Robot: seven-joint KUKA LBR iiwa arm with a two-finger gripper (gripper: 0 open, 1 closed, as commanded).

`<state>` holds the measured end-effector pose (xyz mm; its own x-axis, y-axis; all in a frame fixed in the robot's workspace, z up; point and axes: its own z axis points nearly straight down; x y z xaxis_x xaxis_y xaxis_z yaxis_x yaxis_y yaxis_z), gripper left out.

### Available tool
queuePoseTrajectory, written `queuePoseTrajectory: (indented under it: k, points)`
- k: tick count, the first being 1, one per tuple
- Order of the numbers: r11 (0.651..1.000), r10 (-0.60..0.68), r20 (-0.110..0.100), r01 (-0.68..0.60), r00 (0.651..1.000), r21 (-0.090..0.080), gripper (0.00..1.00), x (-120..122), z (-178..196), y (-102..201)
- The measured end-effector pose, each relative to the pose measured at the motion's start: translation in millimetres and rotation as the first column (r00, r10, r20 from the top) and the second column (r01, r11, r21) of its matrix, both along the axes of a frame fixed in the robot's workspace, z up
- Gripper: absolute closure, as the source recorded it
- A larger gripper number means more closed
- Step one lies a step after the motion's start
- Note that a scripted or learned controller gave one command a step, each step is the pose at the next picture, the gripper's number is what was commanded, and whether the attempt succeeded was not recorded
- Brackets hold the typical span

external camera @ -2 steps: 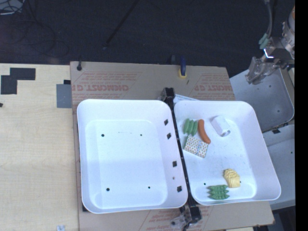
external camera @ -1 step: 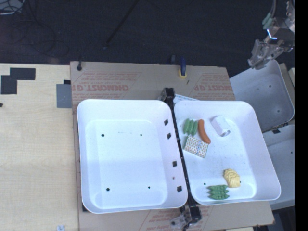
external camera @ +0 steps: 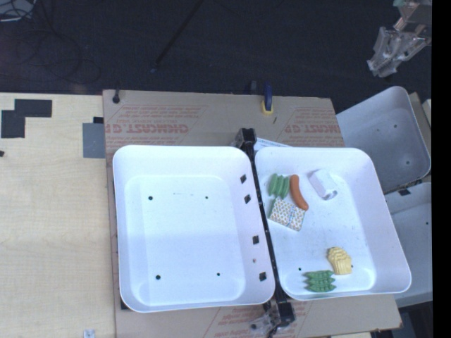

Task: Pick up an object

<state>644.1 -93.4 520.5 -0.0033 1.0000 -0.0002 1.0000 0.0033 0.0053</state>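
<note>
End effector (external camera: 397, 44) at upper right beyond the bins, open-or-closed state unclear, carrot (external camera: 299, 192) in right bin (external camera: 384, 217), long axis near-vertical.

My one camera hangs fixed well above the bench (external camera: 56, 210), looking down at a slant from the near side toward the dark far floor, taking in both the left bin (external camera: 183, 159) and right bin (external camera: 366, 189) whole.

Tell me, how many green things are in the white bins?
2. One green pod bunch lies near the top of the right bin, touching the orange carrot-like piece. The other green pod bunch lies at its bottom edge, beside the yellow corn-like piece. None looks hidden.
</note>
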Motion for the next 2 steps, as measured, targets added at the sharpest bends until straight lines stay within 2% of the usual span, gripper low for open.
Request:
queuePoseTrajectory:
  k: [1,2]
  points:
    - [1.000,-0.001,-0.006,0.001,1.000,0.000,1.00,-0.1,18.0,18.5]
    - [1.000,-0.001,-0.010,0.001,1.000,0.001,1.00,-0.1,16.6,35.2]
